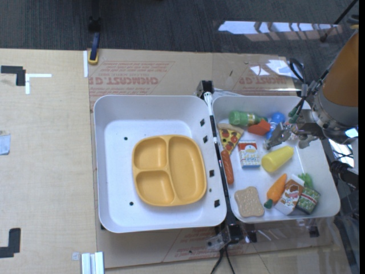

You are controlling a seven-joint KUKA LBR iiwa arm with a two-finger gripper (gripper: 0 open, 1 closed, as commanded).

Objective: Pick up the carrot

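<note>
Jaws' spread unclear, hovering in the right bin (332,201) above the yellow piece (277,158), carrot (276,189) lying free nearer the front rim.

The bench (45,170) is light wood with a brown board (165,76) on top. Two white bins sit on the board, side by side and touching. The left bin (108,170) is well to the left of the jaws. The right bin (328,201) lies right under the jaws
</note>
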